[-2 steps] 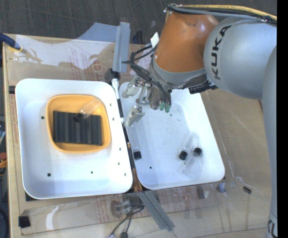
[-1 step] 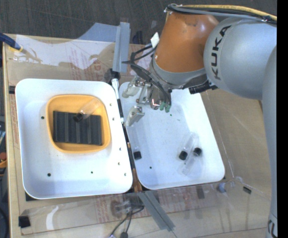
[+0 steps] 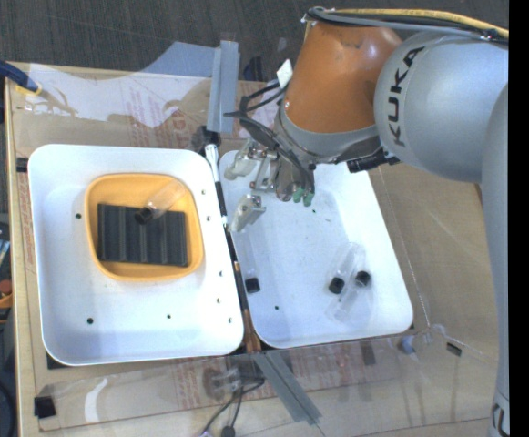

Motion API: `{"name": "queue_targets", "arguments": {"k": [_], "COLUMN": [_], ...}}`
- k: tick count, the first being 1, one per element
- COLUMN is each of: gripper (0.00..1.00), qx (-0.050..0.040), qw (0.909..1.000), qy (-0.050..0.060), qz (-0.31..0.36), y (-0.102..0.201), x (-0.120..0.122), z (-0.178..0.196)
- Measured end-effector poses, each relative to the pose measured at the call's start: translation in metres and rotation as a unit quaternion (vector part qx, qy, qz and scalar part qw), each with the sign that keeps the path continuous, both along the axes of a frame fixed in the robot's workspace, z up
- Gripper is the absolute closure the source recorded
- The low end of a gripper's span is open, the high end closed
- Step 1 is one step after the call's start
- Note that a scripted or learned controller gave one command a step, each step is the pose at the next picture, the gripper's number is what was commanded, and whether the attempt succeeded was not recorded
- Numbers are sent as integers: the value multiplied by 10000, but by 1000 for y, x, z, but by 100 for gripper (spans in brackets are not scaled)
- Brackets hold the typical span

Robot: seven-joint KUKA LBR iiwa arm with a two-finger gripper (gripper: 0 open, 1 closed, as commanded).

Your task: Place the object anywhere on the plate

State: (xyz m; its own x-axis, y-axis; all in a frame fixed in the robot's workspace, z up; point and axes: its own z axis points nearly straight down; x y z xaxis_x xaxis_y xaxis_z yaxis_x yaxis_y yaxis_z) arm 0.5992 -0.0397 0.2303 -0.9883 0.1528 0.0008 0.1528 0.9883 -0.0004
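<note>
A yellow plate (image 3: pixel 105 198) with a black ridged insert (image 3: pixel 144 235) sits in the left bin (image 3: pixel 55 317). A clear plastic object with a black cap (image 3: pixel 156 203) lies on the plate's upper part, partly over the insert. My gripper (image 3: pixel 244 188) hangs over the upper left corner of the right bin (image 3: pixel 291 330), just right of the divide between the bins. Its pale fingers (image 3: pixel 247 212) are spread open with nothing between them. The gripper is well apart from the object on the plate.
Two more clear pieces with black caps (image 3: pixel 347 280) lie in the right bin's lower right. A small black bit (image 3: pixel 252 285) rests near that bin's left wall. The arm's orange band (image 3: pixel 337 62) and grey body cover the upper right.
</note>
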Motion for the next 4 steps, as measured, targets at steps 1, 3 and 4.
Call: {"name": "queue_targets", "arguments": {"k": [1, 3, 4], "gripper": [0, 0, 0], "qx": [0, 0, 0], "qw": [10000, 10000, 10000], "qy": [0, 0, 0], "qz": [0, 0, 0], "y": [0, 0, 0], "x": [0, 0, 0], "z": [0, 0, 0]}}
